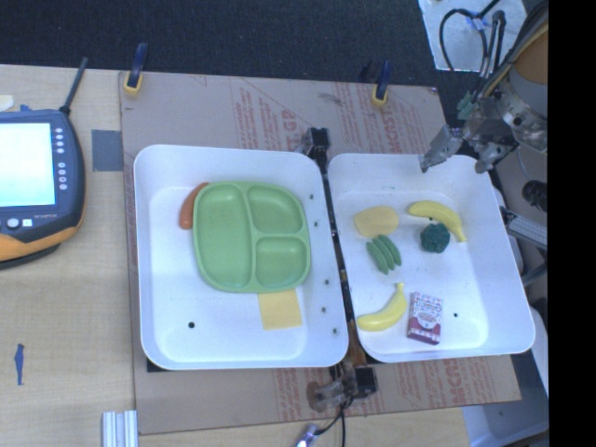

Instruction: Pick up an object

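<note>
Small red-and-white carton (426, 318), print unreadable, beside banana (384, 310) in right bin (503, 259), claw (458, 152) spread, empty.

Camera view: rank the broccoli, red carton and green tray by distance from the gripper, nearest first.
From the gripper, at the right bin's far right corner:
1. Broccoli, right bin, just below the gripper beside a banana.
2. Red carton, right bin, near edge.
3. Green tray, left bin, across the divider.
</note>
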`<state>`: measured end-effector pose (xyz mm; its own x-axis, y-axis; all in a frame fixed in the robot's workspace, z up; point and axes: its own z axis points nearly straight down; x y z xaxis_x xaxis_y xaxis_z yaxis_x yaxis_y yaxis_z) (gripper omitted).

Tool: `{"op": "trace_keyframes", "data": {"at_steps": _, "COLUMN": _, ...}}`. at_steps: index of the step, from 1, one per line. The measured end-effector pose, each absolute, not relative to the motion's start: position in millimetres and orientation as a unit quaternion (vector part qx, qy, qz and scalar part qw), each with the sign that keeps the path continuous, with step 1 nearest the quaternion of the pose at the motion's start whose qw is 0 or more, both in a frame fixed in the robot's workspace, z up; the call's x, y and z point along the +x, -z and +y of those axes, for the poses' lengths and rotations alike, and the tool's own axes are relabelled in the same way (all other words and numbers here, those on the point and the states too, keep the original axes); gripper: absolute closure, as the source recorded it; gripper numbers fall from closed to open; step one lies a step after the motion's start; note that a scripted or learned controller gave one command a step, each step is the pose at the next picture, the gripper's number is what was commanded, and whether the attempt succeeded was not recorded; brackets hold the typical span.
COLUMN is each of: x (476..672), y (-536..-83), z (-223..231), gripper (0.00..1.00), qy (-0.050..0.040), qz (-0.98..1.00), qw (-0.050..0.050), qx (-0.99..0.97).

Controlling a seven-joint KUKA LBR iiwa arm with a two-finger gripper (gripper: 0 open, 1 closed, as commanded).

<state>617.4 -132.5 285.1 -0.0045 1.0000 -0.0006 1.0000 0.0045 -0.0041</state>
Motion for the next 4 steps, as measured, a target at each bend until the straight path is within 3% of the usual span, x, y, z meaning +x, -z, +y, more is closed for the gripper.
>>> {"op": "trace_keyframes", "data": {"at_steps": 1, "x": 600.0, "y": -188.0, "z": -176.4, "gripper": 0.0, "qy": -0.0029, "qz": -0.709, "qw": 0.002, "qx": -0.706}}
{"op": "trace_keyframes", "data": {"at_steps": 2, "x": 595.1, "y": -90.6, "z": -195.2, "gripper": 0.0, "qy": -0.0025, "qz": -0.709, "qw": 0.002, "qx": -0.705}}
{"op": "trace_keyframes", "data": {"at_steps": 3, "x": 595.8, "y": -102.0, "z": -196.5, "gripper": 1.0, "qy": -0.0032, "qz": -0.709, "qw": 0.001, "qx": -0.705}}
{"op": "trace_keyframes", "data": {"at_steps": 4, "x": 535.1, "y": -187.9, "z": -129.5, "gripper": 1.0, "qy": -0.0016, "qz": -0.71, "qw": 0.002, "qx": -0.705}}
